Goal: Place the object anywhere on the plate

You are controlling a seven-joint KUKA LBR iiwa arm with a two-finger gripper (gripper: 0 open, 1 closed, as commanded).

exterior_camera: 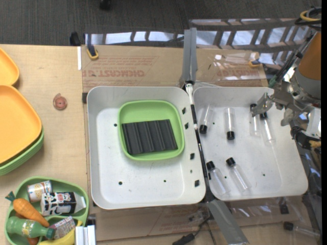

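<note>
A green square plate (127,113) lies in the left white bin (102,177). A dark grey ribbed slab (150,137) rests flat on the middle of the plate. Several clear vials with black caps lie loose in the right bin (286,182), among them one near the divider (205,120), one in the middle (229,123) and one at the front (236,172). My gripper (273,108) hangs over the right bin's far right corner, close above a vial (264,124) there and far from the plate. Nothing shows in its grasp.
Orange plates (15,121) are stacked on the wooden table at the left. A green bowl (43,208) of toy food sits at the front left. A small red disc (61,102) lies on the table. Flattened cardboard (133,70) and a metal rack (240,32) stand behind the bins.
</note>
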